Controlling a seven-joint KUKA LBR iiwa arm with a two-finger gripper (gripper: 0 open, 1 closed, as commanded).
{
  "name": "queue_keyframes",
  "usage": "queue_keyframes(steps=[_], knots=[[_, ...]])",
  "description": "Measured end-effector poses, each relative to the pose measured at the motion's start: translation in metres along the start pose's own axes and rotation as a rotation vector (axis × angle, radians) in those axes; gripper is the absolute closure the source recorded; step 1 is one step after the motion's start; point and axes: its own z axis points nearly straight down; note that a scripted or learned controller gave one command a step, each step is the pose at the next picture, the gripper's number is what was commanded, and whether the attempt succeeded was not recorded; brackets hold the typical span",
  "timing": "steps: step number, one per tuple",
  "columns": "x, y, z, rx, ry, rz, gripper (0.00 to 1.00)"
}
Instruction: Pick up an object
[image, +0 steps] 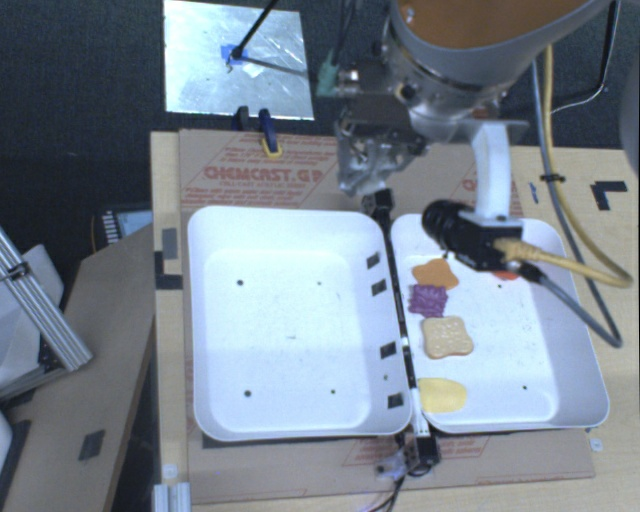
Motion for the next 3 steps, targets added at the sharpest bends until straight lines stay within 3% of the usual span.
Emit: queue_keyframes(steps=[1, 2, 3], knots=[[0.000, 0.000, 0.000, 0.001, 0.000, 0.000, 0.00], [0.000, 0.000, -0.011, -0.002, 0.002, -0.002, 1.00], [0.000, 0.000, -0.011, -0.001, 0.001, -0.002, 0.00]])
